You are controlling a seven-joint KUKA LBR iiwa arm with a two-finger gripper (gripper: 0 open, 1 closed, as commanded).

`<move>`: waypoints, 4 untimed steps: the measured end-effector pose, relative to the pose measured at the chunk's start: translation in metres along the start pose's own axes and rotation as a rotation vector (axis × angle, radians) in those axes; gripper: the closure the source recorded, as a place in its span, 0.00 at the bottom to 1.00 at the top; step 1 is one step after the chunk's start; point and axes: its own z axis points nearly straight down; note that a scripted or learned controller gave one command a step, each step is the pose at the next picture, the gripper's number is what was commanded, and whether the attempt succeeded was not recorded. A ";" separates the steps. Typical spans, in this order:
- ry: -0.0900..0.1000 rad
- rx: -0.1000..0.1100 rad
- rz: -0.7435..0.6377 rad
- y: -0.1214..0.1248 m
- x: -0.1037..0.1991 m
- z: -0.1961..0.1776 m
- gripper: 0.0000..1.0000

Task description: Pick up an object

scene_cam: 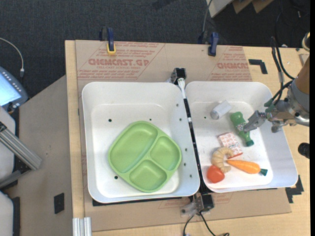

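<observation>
Gripper (250, 124) low at right bin (280, 146), centre-right of frame, touching green bottle (241, 125); finger state indiscernible. Toy carrot (244, 166), tomato (215, 174) lower right. Green divided plate (144, 155) in left bin (98, 132).

Green three-compartment plate (144, 156) lying in left white bin (93, 132), two blue clamps (110, 37) on the cardboard-covered bench (147, 58)
</observation>
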 end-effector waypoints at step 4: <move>0.002 -0.014 -0.003 0.001 -0.013 0.134 0.00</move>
